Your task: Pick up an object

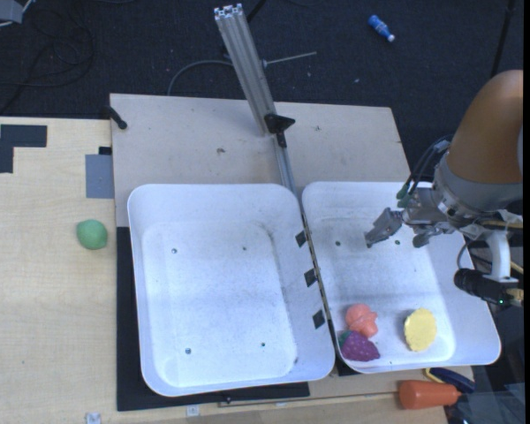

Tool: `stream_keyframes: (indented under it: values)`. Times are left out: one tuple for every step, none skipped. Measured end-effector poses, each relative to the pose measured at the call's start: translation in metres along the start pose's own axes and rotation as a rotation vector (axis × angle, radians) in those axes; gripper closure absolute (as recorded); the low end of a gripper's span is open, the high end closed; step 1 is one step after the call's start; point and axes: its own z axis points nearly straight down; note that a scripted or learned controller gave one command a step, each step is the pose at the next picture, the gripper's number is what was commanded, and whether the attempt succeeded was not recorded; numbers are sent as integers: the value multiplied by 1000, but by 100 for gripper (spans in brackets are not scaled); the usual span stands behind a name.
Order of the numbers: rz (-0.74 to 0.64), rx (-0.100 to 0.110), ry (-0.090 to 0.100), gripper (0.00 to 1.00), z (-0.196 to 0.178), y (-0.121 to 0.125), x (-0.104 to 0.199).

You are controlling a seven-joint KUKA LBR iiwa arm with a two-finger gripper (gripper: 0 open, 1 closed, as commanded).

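In the right bin (477, 353), near its front edge, lie three small toys: an orange-pink piece (360, 318), a purple grape bunch (359, 348) touching it from below, and a yellow piece (420, 329) a little to their right. My gripper (400, 234) hangs over the middle of this bin, well behind the toys. Its two fingers stand apart, open, with nothing between them.
The left bin (141, 237) sits beside the right one, with black clips along the shared rim. A green ball (92, 234) rests on the wooden bench at the left. An orange object (428, 394) lies outside the right bin's front. A metal rail (252, 64) slants behind.
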Motion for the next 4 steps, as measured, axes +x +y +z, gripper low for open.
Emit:
stream_keyframes:
  values:
    - [0, 3, 0, 0, 43, 3, -1]
    - [0, 6, 1, 0, 104, 6, 3]
    - [0, -1, 0, 0, 141, 7, 3]
    - [2, -4, 0, 100, 130, 7, 2]
